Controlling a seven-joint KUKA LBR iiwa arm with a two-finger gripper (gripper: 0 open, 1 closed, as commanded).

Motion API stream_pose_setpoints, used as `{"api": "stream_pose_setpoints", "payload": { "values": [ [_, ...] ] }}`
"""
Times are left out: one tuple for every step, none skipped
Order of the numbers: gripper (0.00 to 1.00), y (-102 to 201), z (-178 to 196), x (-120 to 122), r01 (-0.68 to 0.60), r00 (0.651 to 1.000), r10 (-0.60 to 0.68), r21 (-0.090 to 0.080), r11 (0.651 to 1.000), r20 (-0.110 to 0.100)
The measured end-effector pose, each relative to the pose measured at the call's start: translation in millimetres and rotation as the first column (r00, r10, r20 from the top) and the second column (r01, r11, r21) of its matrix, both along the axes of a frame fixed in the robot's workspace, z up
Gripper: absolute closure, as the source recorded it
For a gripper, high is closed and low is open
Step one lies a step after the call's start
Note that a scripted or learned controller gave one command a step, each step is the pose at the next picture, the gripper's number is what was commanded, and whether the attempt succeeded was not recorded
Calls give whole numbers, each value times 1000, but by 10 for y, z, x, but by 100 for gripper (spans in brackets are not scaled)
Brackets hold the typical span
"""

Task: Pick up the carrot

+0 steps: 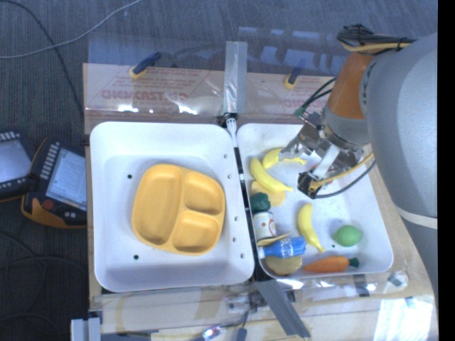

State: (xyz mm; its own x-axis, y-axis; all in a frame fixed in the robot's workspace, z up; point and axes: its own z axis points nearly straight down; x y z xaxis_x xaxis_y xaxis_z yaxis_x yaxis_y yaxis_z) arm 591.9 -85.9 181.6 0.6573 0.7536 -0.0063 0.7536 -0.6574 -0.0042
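The carrot [328,264] lies at the near edge of the right bin [377,212], beside a green ball [348,235], ready for picking. The claw [307,163] hangs over the bin's far part near a banana [268,177], well apart from the carrot. Its fingers look spread, pinching nothing. The small bottle's [282,248] label is too blurry to read.

Glossy plastic carrot [327,264]; smooth white plastic bin [373,222].
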Motion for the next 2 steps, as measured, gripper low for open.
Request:
{"api": "stream_pose_setpoints", "payload": {
  "values": [
    [0, 224, 1036, -924, -177, 984, 177, 1, 984, 3],
    [0, 544, 0, -1093, -110, 994, 110, 3, 994, 0]
  ]
}}
